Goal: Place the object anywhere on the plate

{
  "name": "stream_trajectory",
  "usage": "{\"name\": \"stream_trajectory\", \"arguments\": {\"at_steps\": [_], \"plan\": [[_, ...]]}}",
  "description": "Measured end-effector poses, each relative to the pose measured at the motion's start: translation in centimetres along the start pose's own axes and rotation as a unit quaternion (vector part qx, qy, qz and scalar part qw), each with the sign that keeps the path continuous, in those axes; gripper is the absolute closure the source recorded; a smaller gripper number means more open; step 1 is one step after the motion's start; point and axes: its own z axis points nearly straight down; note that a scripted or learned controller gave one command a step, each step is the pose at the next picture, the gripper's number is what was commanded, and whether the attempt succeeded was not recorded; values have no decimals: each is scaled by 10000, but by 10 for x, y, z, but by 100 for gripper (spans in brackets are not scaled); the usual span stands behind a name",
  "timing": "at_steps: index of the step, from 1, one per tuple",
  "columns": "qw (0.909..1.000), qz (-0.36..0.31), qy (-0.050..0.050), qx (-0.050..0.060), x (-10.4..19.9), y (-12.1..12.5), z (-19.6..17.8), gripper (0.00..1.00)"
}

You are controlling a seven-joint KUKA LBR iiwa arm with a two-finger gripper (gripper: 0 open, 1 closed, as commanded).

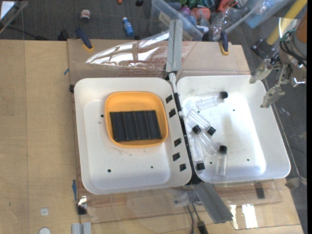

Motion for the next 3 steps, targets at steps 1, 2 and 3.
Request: {"name": "stream_trajectory", "arguments": {"at_steps": [1,2,3], "plan": [[9873,-1587,-34,14,-5,-2,-21,0],[9737,-2276,-31,15,-5,0,-24,0],[9270,-3751,-31,14,-5,-2,-38,0]]}}
